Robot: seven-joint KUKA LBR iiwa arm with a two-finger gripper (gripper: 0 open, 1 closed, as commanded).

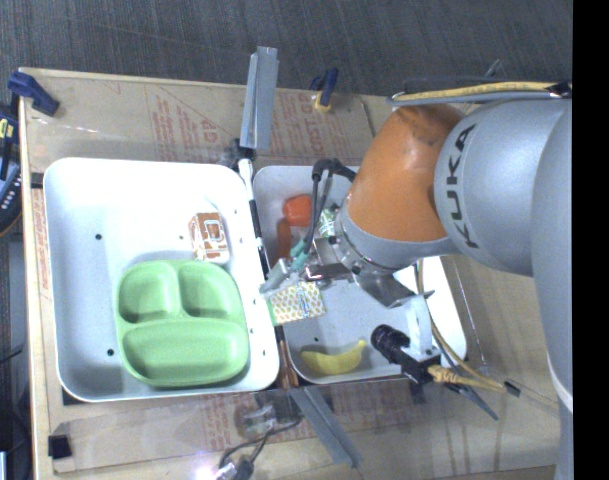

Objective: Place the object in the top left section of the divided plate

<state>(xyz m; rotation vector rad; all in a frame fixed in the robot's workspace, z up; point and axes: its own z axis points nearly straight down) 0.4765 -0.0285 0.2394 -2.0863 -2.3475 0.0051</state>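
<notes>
Green plate (184,323) waits left; patterned packet (298,302) under the tool (302,268) looks light, floppy — pinch an edge. Tool's state: cannot tell.

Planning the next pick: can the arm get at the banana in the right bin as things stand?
Probably yes. The banana lies uncovered at the right bin's near edge, apart from the checkered packet; the arm hangs above that bin.

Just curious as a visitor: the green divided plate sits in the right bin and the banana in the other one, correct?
Not quite. The camera view shows the green divided plate in the left bin; the banana does lie in the other, right bin.
</notes>
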